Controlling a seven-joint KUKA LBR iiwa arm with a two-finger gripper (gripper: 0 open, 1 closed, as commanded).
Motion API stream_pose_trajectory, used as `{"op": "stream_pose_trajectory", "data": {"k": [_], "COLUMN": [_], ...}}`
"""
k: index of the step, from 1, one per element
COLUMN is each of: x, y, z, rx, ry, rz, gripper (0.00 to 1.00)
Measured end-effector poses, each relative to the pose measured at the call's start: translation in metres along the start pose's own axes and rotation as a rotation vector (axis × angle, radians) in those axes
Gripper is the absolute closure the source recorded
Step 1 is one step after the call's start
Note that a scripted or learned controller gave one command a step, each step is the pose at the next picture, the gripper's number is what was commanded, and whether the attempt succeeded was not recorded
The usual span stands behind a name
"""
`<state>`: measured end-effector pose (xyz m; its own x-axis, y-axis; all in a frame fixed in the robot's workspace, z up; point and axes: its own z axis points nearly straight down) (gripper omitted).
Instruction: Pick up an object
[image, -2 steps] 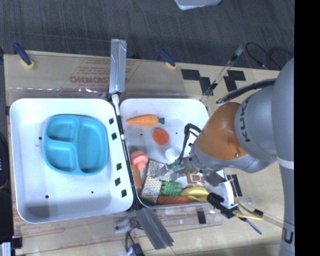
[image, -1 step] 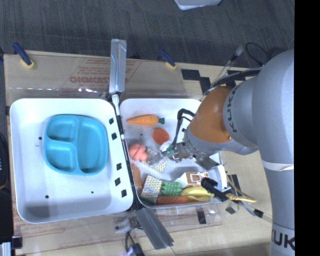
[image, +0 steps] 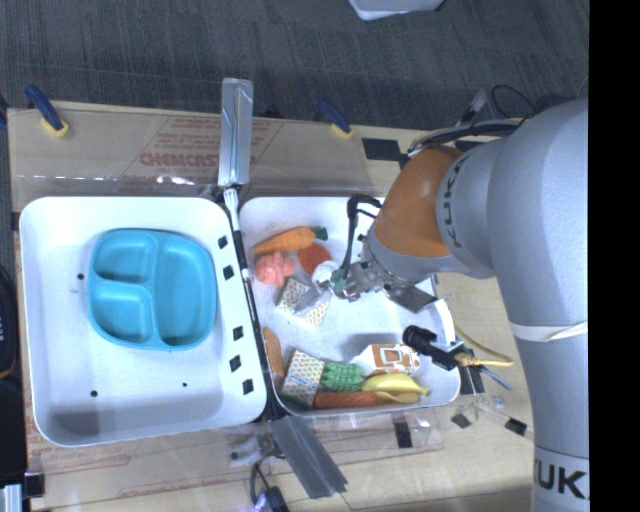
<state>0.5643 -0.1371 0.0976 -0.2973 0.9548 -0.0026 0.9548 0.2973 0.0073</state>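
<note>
Over the right bin (image: 300, 206), camera view: the arm (image: 525, 230) comes in from the right, and its orange band (image: 420, 205) and wrist cover the bin's right wall and far corner. The gripper (image: 340, 285) sits low near the bin's middle. It is small and partly shadowed by the wrist, so I cannot tell whether it is open or closed, nor whether it has hold of anything.

Candidate objects, all in the right bin:
- patterned packet (image: 297, 298), just left of the gripper, possibly touching it
- red item (image: 313, 257) and pink item (image: 272, 267), shapes unclear
- carrot (image: 288, 240), near the far wall
- along the near wall: second patterned packet (image: 303, 375), green item (image: 343, 376), banana (image: 395, 385), small printed box (image: 390, 357)

The left bin (image: 60, 400) holds a blue divided plate (image: 152, 287), lying flat.

Surface: both bins rest on a sheet of cardboard (image: 180, 150), held by blue clamps (image: 47, 110). A metal bar (image: 235, 130) runs down to the seam between the bins. Dark carpet-like floor (image: 150, 40) lies beyond the bench.

Writing: "KU" is readable on the arm near the band, and "UK" lower right, cut off by the frame. Red print on the cardboard is too blurred to read.
</note>
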Motion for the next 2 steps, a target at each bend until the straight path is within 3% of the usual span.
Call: {"op": "stream_pose_trajectory", "data": {"k": [1,2], "x": [0.0005,0.0007], "y": [0.0013,0.0013], "z": [-0.0107,-0.0106], "rx": [-0.002,-0.001], "ry": [0.000,0.000], "rz": [-0.003,-0.003], "gripper": [1.00,0.00]}}
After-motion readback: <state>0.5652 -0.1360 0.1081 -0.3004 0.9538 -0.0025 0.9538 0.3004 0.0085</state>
